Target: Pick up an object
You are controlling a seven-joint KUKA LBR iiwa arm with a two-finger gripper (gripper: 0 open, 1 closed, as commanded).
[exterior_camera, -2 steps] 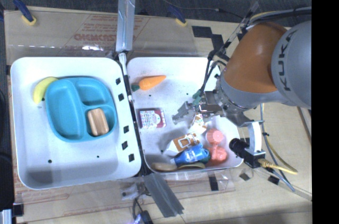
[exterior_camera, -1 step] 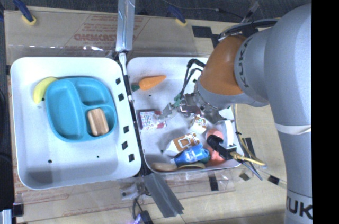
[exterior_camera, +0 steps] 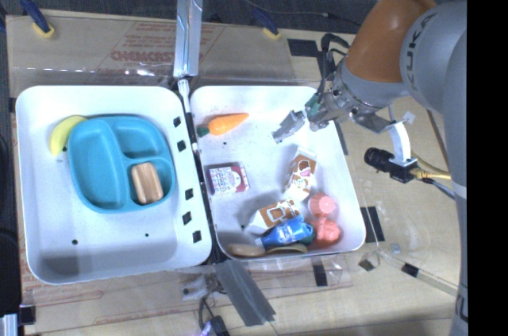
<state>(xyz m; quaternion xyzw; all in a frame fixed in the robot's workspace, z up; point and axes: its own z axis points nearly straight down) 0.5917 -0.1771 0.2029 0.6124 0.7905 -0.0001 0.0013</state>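
- Orange plastic carrot (exterior_camera: 225, 122) lies in the right-hand white bin (exterior_camera: 262, 96), near its upper left corner beside the divider.
- Two-finger gripper (exterior_camera: 287, 127) hangs over the upper right part of the same bin; nothing shows between its fingers.
- Whether the jaws stand open or closed cannot be told at this angle.
- Progress, as judged: no object is lifted yet; approach, grasp and raise all remain.
- Carrot sits to the camera-left of the jaws, near but apart, with bare bin floor between.
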